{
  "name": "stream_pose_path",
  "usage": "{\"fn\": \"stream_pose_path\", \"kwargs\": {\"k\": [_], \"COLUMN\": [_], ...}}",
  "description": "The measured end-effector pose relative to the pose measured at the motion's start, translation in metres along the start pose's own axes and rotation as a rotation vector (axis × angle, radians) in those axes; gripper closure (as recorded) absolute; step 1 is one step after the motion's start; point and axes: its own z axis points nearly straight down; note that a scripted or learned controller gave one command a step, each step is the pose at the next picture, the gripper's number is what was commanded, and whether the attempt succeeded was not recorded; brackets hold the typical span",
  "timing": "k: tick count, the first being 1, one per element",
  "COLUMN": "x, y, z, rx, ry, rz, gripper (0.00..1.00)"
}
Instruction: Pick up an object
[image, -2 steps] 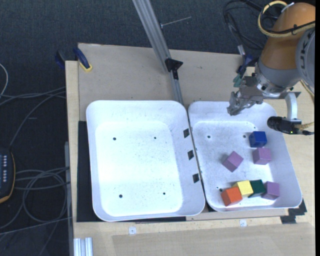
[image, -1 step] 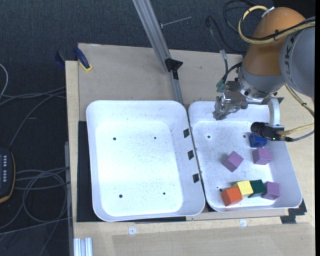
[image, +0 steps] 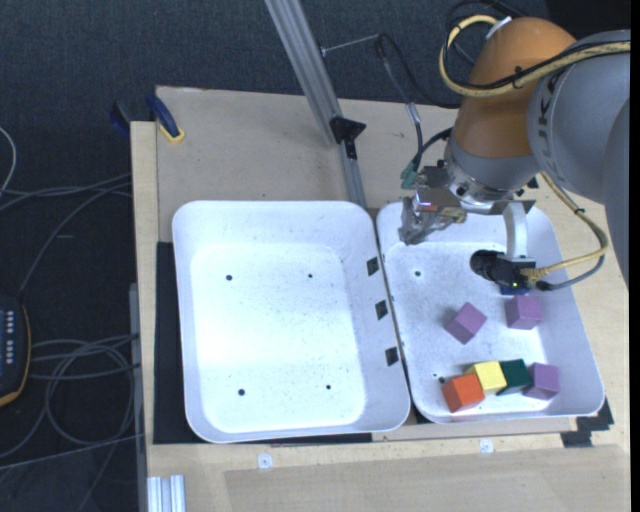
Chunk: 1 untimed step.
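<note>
Over the right bin's (image: 575, 330) far-left corner your claw (image: 418, 226) hung; whether it was apart or together, you couldn't tell. The nearest purple cube (image: 466, 322) lay toward the bin's near edge and a little rightward, apart from it, nothing between them.

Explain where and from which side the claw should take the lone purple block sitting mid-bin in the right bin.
Come straight down on the purple block and close across two opposite flat side faces. It stands free of its neighbours in the right bin, so all sides look open.
</note>
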Motion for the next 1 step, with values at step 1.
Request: {"fn": "stream_pose_path", "kwargs": {"k": [1], "x": [0.0547], "y": [-0.0115], "z": [0.0045], "rx": [0.001], "ry": [0.000], "rz": [-0.001], "gripper": [1.00]}}
